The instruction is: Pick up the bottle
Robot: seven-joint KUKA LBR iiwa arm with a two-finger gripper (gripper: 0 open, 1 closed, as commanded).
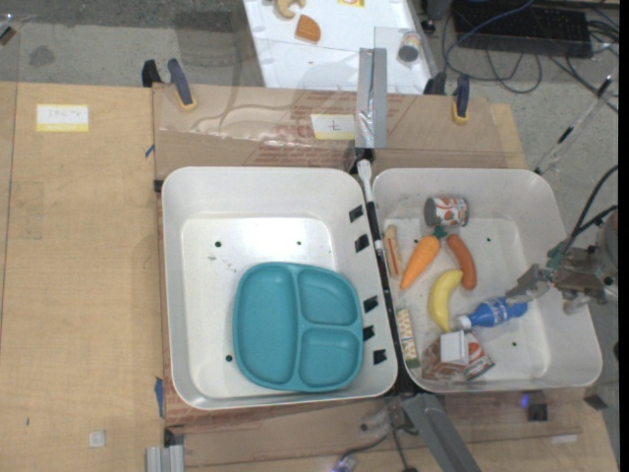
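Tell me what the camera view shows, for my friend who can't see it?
A robot's pincer reaches in from the right toward a blue bottle lying in the right white bin, beside a banana, carrot, sausage, can and small carton. The left white bin holds a teal divided plate.

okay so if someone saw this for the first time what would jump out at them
The big teal tray lying in the left bin. Next, the bright clutter in the right bin: carrot, banana, and a blue bottle with the gripper at its right end.
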